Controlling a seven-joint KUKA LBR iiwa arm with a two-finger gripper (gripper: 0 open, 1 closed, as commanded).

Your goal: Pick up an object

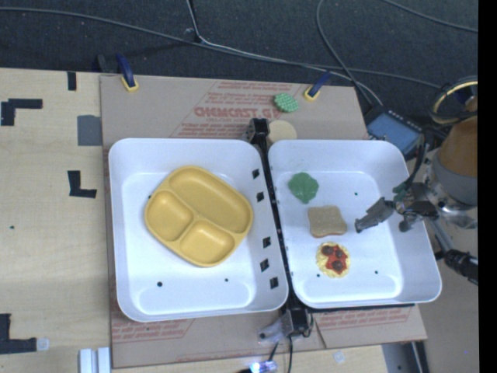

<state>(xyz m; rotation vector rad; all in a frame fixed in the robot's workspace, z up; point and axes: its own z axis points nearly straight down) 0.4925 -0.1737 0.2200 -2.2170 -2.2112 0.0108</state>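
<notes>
Hovering over the right bin with its fingers spread and empty, the end effector sits beside the toast slice, so descending here could pinch air or nudge the pizza piece and broccoli aside.

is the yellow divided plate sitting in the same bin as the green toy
No: the yellow three-compartment plastic plate lies in the left white bin, the green broccoli-shaped toy in the right white bin.
</notes>
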